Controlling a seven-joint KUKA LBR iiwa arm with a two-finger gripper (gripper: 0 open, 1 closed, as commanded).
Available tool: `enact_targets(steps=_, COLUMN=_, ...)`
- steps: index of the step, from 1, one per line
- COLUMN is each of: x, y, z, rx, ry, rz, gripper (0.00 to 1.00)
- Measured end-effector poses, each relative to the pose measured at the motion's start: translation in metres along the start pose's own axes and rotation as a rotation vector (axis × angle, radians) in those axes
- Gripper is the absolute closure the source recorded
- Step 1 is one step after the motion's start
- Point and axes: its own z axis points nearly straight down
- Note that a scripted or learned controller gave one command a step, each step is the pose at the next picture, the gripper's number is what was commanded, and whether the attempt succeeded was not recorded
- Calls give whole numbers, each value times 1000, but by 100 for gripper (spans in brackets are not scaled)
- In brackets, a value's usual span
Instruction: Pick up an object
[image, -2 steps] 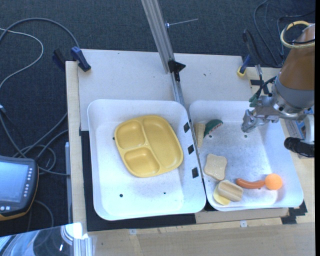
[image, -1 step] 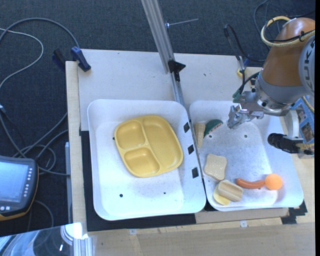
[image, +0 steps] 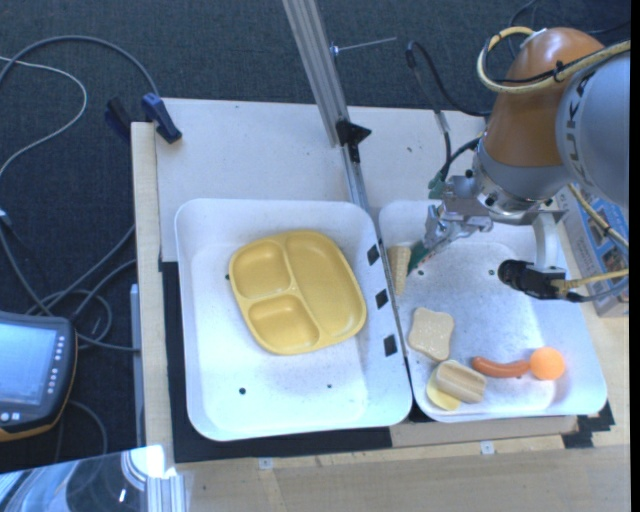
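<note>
We locate the gripper (image: 432, 243) above the right bin (image: 520, 310); we cannot tell its grip state.

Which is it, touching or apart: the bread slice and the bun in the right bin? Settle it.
Apart. The camera view shows a thin strip of white bin floor between the bread slice and the bun below it.

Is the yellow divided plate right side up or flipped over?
Right side up. The yellow divided plate in the left bin shows its three hollow compartments facing the camera, with nothing in them.
</note>
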Motion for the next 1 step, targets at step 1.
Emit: enact_targets(steps=1, x=48, y=7, z=-10, rx=-1, ry=1, rz=0, gripper=100)
